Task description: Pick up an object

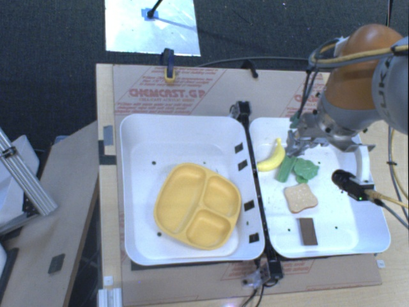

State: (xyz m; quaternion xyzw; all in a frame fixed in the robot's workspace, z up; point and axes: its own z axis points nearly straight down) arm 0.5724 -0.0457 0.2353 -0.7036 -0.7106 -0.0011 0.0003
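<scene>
Approach step, by the looks. End effector (299, 147) low in right white bin (367, 235), just above curved yellow plastic banana (273, 157) and flat green leafy piece (298, 169). Couldn't tell its state. Next up, probably: settle on one, close cleanly.

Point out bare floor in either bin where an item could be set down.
Left bin: strip behind the yellow tray. Right bin: front-right corner beyond the brown block. Crowded: banana, green piece, toast under the tool.
</scene>
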